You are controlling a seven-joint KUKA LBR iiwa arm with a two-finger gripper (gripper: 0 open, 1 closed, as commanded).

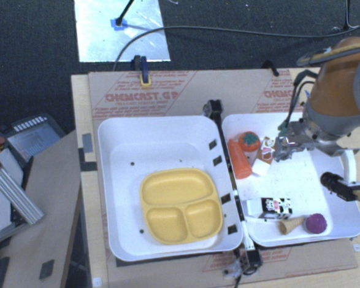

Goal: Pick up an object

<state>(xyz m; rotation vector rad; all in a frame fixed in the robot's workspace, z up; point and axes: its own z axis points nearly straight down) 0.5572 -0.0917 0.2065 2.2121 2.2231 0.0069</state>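
Note:
The right bin (306, 184) holds several small objects. An orange stick-shaped toy (239, 159) lies along its left wall, with a round orange toy with a green top (249, 140) just behind it. A small white and orange box (266, 151) and a white block (260, 168) sit beside them. Near the front lie a black-and-white patterned piece (275, 205), a tan cone (291, 225) and a purple ball (316, 224). My gripper (282, 148) hangs low over the bin's back half, just right of the small box. Nothing shows in its grasp.
The left bin (119, 194) holds a yellow divided plate (179, 203). A black divider (226, 168) runs between the bins. A black cylindrical part (340, 187) juts over the right bin's right side. The arm's grey and orange body (342, 92) covers the back right corner.

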